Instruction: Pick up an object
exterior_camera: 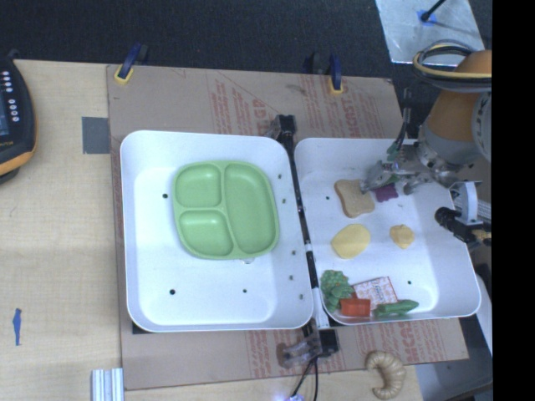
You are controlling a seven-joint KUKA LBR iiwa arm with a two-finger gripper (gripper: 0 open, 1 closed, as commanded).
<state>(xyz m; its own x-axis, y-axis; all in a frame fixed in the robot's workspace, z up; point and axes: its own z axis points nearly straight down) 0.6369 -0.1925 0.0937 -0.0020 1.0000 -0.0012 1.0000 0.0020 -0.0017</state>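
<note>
Gripper: the gripper (386,182) is low in the far part of the right bin (451,307), fingers pointing toward the left; a small purple object (386,194) sits at its tips, but whether the fingers are closed on it I cannot tell.
Arm: the grey arm with its orange band (456,115) comes in from the right edge above the right bin.
Right bin contents: a tan toast-shaped piece (354,198) lies just beside the gripper; a yellow potato-like lump (350,241) sits near the middle; a smaller yellow piece (402,236) lies to its right.
Near corner: green leafy toy (335,286), red block (355,307), red-and-white packet (377,291) and green pod (394,309) cluster together.
Left bin: the left bin (150,299) holds a green divided plate (226,209).
Bench: a croissant (387,373) lies outside the bins at the near edge.
</note>
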